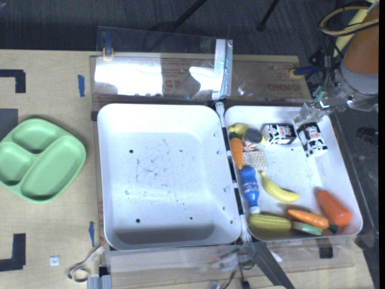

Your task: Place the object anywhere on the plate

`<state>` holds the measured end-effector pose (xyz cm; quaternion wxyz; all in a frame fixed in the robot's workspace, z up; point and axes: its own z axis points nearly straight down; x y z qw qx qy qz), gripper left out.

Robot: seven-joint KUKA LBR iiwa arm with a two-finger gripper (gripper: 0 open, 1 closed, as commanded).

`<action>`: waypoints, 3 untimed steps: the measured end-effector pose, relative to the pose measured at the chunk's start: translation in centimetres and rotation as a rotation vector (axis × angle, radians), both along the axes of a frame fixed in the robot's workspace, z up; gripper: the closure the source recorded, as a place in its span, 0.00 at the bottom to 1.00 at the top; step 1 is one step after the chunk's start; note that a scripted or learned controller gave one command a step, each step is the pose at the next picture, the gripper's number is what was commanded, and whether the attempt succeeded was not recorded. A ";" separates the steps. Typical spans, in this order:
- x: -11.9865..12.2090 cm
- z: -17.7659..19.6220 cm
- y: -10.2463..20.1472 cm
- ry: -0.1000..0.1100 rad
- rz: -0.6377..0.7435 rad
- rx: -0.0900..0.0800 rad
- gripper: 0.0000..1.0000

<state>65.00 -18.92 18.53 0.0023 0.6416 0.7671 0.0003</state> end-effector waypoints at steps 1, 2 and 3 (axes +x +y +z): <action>-0.5 -5.8 1.0 -0.008 0.066 -0.002 1.00; 1.3 -1.8 8.5 -0.002 0.152 0.001 1.00; 1.8 -0.5 5.3 -0.002 0.095 0.000 1.00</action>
